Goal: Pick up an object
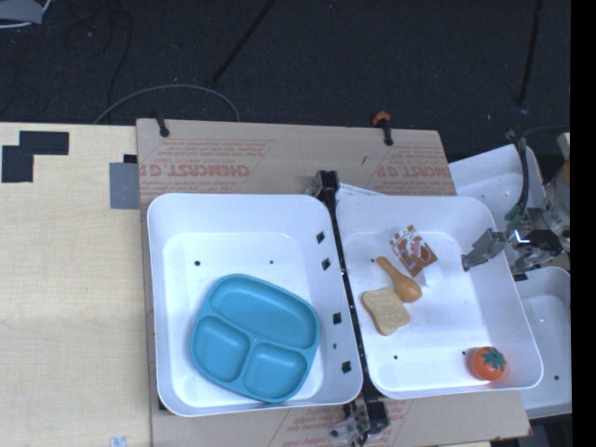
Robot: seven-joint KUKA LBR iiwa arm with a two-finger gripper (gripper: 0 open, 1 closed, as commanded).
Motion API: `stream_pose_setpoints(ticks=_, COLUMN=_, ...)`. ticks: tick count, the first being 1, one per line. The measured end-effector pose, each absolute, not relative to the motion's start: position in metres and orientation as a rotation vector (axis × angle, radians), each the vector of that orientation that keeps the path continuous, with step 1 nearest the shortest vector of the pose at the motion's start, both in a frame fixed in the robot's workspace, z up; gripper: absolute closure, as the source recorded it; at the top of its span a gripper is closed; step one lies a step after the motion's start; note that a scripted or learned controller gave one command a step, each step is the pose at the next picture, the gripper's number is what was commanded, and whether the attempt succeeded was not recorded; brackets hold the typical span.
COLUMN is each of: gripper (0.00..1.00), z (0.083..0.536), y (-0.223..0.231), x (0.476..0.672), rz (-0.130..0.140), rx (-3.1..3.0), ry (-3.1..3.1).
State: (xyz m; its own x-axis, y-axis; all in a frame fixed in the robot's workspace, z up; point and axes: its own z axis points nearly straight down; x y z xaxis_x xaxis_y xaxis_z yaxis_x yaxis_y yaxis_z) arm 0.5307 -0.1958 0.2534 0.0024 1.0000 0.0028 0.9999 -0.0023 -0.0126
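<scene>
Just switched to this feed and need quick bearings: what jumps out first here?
A big blue tray with three compartments fills most of the left bin. The right bin holds a cluster near its middle: toast, a tan drumstick and a small red-and-white packet, plus an orange tomato alone in the near right corner. The claw sits over that bin's right edge, apart from all of them.

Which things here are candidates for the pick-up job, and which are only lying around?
For the job:
- gripper, at the right bin's right edge
- tomato
- bread slice
- drumstick
- red-and-white packet

Lying about:
- blue divided plate in the left bin
- cardboard sheet under the bins
</scene>
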Motion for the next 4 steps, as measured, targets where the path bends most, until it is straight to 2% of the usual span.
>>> stream_pose_setpoints(ticks=1, gripper=0.0, z=0.259, y=-0.196, x=0.533, rz=0.002, rx=-2.22, ry=-2.219)
stream_pose_setpoints(ticks=4, gripper=0.0, z=0.098, y=-0.173, x=0.532, rz=0.006, rx=-2.216, ry=-2.214)
